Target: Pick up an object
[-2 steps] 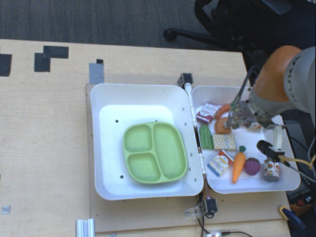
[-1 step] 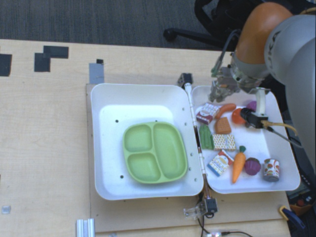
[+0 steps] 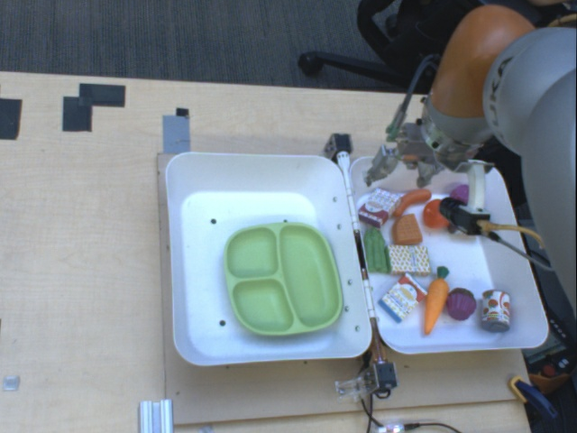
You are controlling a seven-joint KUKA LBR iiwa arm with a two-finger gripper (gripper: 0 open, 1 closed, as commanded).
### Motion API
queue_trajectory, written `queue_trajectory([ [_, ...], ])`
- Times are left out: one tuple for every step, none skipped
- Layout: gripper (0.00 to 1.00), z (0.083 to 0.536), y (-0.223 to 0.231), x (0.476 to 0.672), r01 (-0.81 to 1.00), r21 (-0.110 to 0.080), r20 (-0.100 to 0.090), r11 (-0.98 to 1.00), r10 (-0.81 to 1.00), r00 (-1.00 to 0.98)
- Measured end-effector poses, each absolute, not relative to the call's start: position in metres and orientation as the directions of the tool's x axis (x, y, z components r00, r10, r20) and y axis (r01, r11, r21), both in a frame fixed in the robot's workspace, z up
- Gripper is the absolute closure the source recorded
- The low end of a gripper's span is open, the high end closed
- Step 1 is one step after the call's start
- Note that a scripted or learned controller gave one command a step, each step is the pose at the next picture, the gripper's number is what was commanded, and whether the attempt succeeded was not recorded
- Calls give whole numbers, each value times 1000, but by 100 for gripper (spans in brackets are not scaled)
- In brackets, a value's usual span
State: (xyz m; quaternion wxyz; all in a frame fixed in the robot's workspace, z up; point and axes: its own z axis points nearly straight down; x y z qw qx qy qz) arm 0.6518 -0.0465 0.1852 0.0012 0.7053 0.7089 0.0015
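Several toy foods lie beneath the end effector [image 3: 407, 163], poised wide and unladen; descent onto the sausage [image 3: 414, 200] is needed.

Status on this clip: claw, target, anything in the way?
Claw over right bin's far corner, nothing seen in it. No target picked; toys lie loose: carrot, can, cracker. Green tray sits in left bin.

Glossy white plastic bins [image 3: 194, 269]; smooth green plastic tray [image 3: 284, 278]; matt pale wood bench [image 3: 81, 269]; shiny can [image 3: 495, 310].
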Motion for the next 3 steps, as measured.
queue_trajectory([
  [0, 140, -93, 556, 1000, 1, 0, 2, 1000, -2],
  [0, 87, -90, 489, 1000, 8, 0, 1, 1000, -1],
  [100, 98, -90, 491, 1000, 15, -1, 2, 1000, -1],
])
